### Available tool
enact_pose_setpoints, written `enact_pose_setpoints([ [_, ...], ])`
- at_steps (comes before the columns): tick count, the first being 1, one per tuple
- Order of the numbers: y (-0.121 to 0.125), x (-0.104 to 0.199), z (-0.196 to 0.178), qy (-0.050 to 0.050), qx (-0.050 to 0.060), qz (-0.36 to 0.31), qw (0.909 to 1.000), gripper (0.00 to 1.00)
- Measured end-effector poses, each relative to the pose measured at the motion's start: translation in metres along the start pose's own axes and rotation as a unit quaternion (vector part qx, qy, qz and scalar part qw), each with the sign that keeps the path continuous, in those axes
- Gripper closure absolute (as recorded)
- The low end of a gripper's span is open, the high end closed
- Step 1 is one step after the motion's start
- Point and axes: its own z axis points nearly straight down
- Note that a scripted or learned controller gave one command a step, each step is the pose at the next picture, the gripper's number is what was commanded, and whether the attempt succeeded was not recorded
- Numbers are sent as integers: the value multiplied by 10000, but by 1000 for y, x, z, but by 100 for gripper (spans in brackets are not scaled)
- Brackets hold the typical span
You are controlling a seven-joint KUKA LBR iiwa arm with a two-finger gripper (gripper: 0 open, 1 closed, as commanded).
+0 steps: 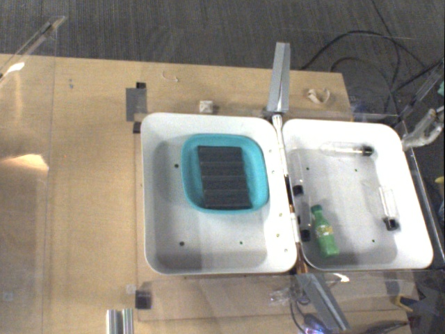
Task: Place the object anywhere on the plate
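A teal square plate with rounded corners sits in the upper middle of the left bin. A dark grey ridged rectangular object lies flat on the plate, covering most of its middle. In the right bin a small green bottle lies on its side near the front left corner.
The right bin also holds a clear tube with a dark tip near its back wall and another clear tube by its right side. Small black pieces lie along the divider between the bins. Cables run behind the bench at the right.
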Motion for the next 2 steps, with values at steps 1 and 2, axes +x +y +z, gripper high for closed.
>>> enact_pose_setpoints([
  [1,20,-34,-16,-8,9,726,9974,0],
  [2,21,-31,-26,-17,-1,675,9977,100],
])
